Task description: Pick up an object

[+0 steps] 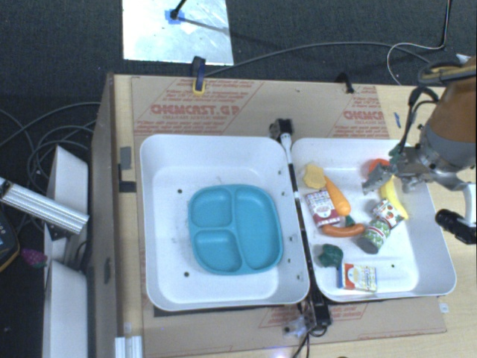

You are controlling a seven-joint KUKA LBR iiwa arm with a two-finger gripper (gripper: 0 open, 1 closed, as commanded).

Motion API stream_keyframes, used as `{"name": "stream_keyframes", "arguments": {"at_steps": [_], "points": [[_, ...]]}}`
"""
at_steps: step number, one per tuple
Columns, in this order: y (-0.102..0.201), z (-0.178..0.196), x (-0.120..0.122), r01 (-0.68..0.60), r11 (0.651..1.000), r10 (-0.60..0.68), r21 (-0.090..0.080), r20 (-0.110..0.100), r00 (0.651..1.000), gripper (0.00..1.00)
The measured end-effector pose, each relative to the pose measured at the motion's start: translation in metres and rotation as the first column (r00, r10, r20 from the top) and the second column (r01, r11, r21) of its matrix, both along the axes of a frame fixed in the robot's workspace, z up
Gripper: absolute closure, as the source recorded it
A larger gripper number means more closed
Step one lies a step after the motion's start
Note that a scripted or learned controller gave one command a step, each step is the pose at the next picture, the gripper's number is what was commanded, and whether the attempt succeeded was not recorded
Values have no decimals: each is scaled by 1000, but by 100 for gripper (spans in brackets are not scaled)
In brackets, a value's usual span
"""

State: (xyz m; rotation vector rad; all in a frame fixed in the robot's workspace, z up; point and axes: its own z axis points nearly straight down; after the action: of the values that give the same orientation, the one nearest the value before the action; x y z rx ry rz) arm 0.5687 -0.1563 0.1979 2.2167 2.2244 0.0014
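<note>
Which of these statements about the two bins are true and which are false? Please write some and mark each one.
1. The blue tray lies in the left bin. True.
2. The banana lies in the left bin. False: it lies in the right bin, near the gripper.
3. The arm reaches over the right bin. True.
4. The green piece sits on the blue tray. False: it sits on the right bin's floor, near the divider.
5. The carton lies near the right bin's front edge. True.
6. The can stands outside both bins. False: it is inside the right bin, beside the banana.
</note>
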Motion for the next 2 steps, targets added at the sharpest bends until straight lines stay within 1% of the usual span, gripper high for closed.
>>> {"name": "stream_keyframes", "arguments": {"at_steps": [1, 2], "points": [[39, -108, 7, 0, 1000, 0, -1, 9, 1000, 0], [39, -98, 8, -1, 1000, 1, -1, 15, 1000, 100]]}}
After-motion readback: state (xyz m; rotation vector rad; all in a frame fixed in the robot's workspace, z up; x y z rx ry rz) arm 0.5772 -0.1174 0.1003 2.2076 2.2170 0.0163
